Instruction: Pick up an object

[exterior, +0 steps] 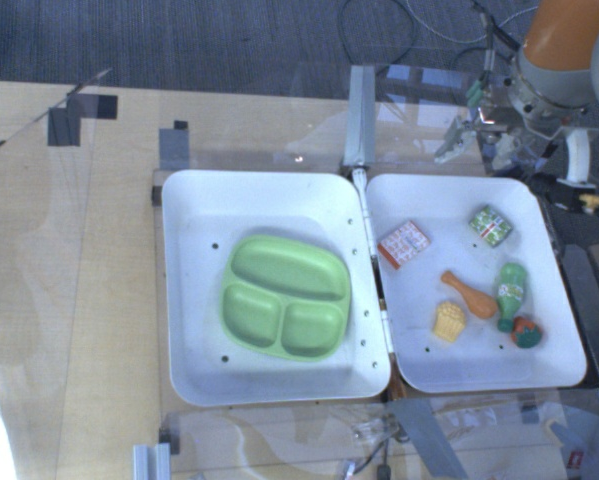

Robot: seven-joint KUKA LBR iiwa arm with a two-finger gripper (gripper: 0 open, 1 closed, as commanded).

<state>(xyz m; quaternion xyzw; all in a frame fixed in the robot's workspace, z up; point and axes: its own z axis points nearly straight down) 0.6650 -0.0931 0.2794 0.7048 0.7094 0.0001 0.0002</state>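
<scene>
Five small items lie loose in the right bin [554, 268]: a red-and-white packet [404, 242], a green-and-white cube [490, 226], a drumstick [468, 294], a corn piece [449, 320] and a green bottle [511, 290] with a carrot-like toy [525, 332] at its foot. All are spread apart, which should suit single picks. Left bin [189, 268] holds only a green divided tray [286, 296]. Gripper [479, 133] hangs above the right bin's far rim, fingers spread, gripping nothing. Candidate target, judged: the cube, nearest.
</scene>
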